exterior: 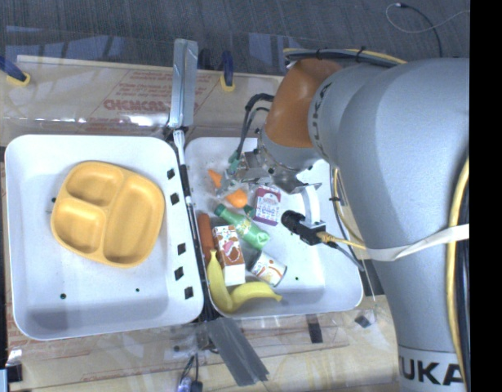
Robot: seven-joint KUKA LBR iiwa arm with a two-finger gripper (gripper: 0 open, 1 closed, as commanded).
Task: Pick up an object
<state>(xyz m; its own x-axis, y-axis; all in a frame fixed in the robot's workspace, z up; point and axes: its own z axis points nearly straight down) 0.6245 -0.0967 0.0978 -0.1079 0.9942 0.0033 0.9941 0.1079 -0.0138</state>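
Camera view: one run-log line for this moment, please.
arm: reaching into right bin | gripper: low over toy pile, by carrot | grasp: unclear | banana: untouched | left bin: yellow plate

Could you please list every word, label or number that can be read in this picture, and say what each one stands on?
"KUKA": in white letters on the grey arm base, lower right.
Red print on the clear sheet behind the bins: too blurred to read.
Purple-labelled packet in the right bin: print too small to read.
Small cartons near the banana: print too small to read.
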